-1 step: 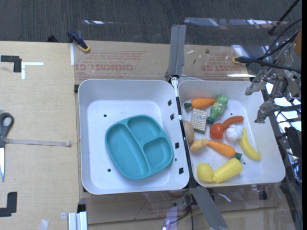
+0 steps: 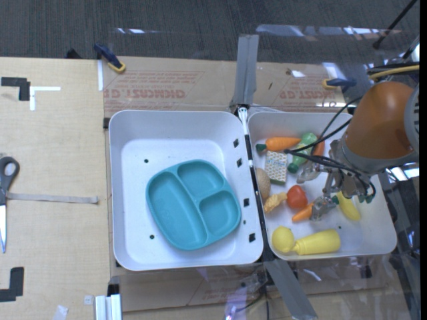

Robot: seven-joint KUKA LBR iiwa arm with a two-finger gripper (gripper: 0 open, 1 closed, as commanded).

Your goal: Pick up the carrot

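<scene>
Carrot, the long orange plastic one with a green leafy top (image 2: pixel 283 143), lies near the far edge of the right white bin (image 2: pixel 383 240), its long axis running roughly along that edge, green end pointing toward the bin's right side. The arm's two-finger gripper (image 2: pixel 325 204) hangs lower in the same bin, toward the near edge, so the carrot lies away from it toward the far-left corner. Whether the gripper is wide or narrow I cannot tell; cables and the wrist clutter it.

A second small orange piece (image 2: pixel 302 213) sits just beside the gripper tip on its left; it could be another carrot-like toy, and I judge it the nearer candidate, though its shape is too small to be sure. Around it: a red tomato-like ball (image 2: pixel 297 196), a speckled white-green block (image 2: pixel 276 166), a tan lumpy piece (image 2: pixel 261 182) against the left wall, a yellow banana (image 2: pixel 348 207) on the gripper's right, and a yellow squash-shaped toy (image 2: pixel 307 241) along the near edge. The left white bin (image 2: pixel 123 179) holds a turquoise divided plate (image 2: pixel 193 204). The crowding round the gripper is the likely hindrance.
</scene>
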